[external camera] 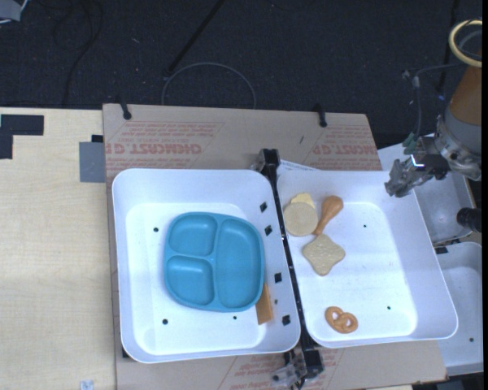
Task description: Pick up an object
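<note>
Left bin [138, 218]: blue divided plate [214, 261] in its middle, a thin brown stick [264, 305] wedged at the plate's lower right edge.

Right bin [407, 299], places taken from the bread slice [324, 254]: round pale piece [301, 216] up-left of it, drumstick [329, 212] just above, long axis running up-right to down-left; pretzel [341, 320] well below, alone.

Gripper [400, 182] hangs at the bin's upper right corner, over the rim; whether it is released or clenched cannot be told at this size. Nothing seen in it.

Judgement: every candidate lies left and below the gripper. The drumstick is nearest, though crowded by its neighbours; the pretzel stands clear.
</note>
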`<act>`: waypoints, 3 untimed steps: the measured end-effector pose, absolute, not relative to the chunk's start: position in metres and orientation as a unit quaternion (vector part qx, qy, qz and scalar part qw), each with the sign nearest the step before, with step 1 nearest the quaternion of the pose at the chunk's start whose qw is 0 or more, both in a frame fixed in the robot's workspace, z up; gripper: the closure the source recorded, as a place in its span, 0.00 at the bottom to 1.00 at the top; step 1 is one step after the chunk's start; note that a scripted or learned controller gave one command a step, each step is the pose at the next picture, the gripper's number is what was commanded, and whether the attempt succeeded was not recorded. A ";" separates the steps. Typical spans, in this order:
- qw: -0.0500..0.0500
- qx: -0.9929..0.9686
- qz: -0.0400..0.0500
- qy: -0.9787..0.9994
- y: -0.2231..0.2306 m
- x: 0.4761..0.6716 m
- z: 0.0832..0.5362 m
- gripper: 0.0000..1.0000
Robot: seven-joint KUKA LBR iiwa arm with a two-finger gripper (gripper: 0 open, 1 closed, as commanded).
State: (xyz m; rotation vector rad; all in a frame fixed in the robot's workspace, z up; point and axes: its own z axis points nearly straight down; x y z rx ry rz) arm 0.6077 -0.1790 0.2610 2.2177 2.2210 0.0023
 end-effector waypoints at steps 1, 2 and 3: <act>-0.002 0.706 0.000 0.709 -0.119 0.601 0.263 1.00; -0.002 0.706 -0.001 0.708 -0.070 0.599 0.247 1.00; -0.003 0.706 -0.001 0.709 -0.008 0.589 0.239 1.00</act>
